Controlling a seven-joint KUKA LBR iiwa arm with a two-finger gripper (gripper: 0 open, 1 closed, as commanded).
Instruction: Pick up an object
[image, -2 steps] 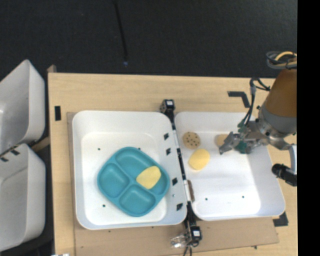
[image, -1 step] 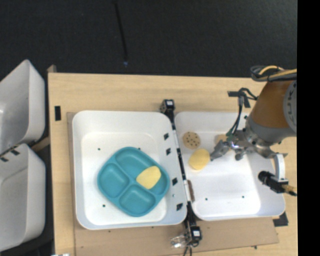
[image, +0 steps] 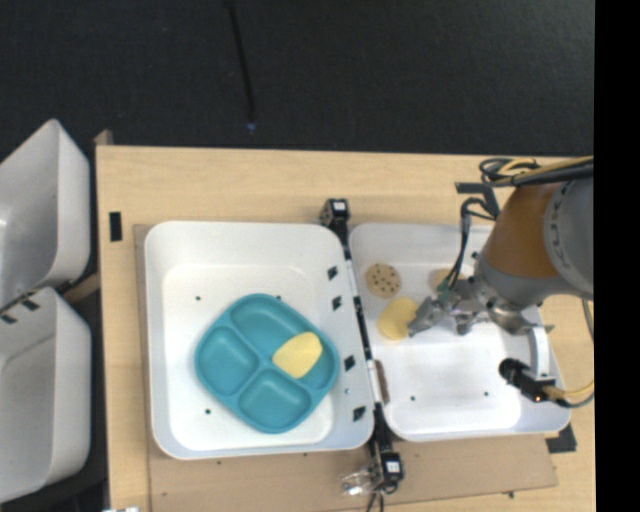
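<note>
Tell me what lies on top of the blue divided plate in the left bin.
A pale yellow rounded object lies on the blue divided plastic plate, across the ridges near its right side. It covers the part of the plate beneath it.

Two white bins sit side by side on the wooden counter, black clips at their seam, dark floor beyond.
</note>
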